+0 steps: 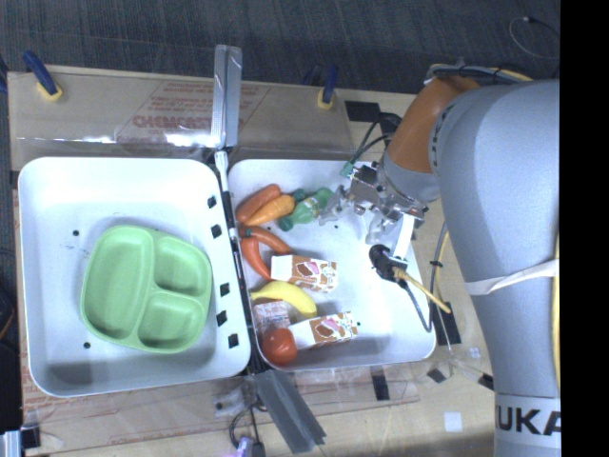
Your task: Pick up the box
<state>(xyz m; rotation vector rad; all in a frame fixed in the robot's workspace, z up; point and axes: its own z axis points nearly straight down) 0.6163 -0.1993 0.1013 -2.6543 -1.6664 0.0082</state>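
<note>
Two small white boxes with printed pictures lie in the right bin (404, 336). One box (306, 271) is near the bin's middle, and the other box (324, 329) is near its front edge. My gripper (354, 201) hangs over the back of the right bin, beside a green toy vegetable (308, 205). It is well apart from both boxes and has nothing in its grasp that I can see.
Along the right bin's left side lie two orange carrots (261, 205), a red sausage (261, 247), a banana (286, 297) and a tomato (278, 347). The left bin (57, 188) holds a green divided plate (146, 288).
</note>
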